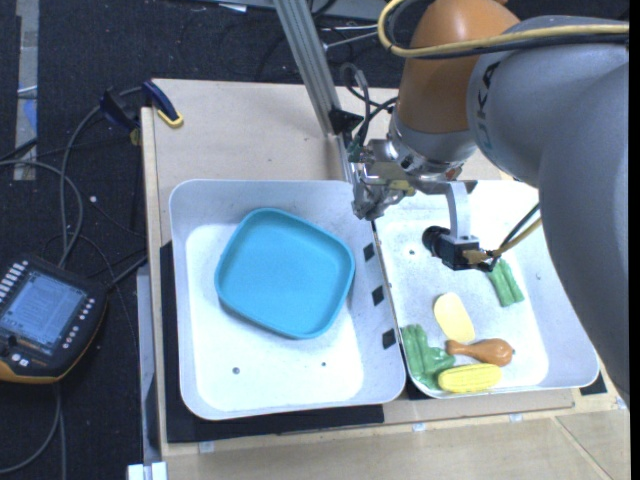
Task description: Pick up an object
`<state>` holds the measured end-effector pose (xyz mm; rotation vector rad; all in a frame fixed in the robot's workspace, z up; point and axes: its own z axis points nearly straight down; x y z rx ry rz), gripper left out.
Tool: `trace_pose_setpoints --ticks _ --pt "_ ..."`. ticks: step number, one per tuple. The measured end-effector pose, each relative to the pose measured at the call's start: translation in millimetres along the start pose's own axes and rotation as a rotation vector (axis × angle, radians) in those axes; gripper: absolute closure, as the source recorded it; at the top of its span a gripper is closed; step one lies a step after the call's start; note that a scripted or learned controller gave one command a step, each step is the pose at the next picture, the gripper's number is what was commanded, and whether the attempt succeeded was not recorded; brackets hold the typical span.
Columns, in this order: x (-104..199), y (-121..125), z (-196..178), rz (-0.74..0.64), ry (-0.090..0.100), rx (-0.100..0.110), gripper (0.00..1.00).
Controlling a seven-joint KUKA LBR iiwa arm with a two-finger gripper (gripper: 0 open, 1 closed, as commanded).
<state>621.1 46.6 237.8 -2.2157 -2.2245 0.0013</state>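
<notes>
My gripper hangs over the ridge between the two bins, near their far end, with nothing visibly between its fingers. A square blue plate lies in the left bin. At the near end of the right bin lie a pale yellow piece, a brown drumstick, a yellow corn cob and a green leafy piece. A green stick-like piece lies further back to the right. All these objects sit well away from the gripper.
The grey arm and orange band fill the upper right above the right bin. A slanted metal bar rises behind the bins. A teach pendant lies on the floor at left.
</notes>
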Motion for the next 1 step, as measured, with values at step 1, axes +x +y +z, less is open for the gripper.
trace_pose_setpoints --ticks 1 --pt "50.3 20.9 8.1 0.000 0.000 -0.001 1.00"
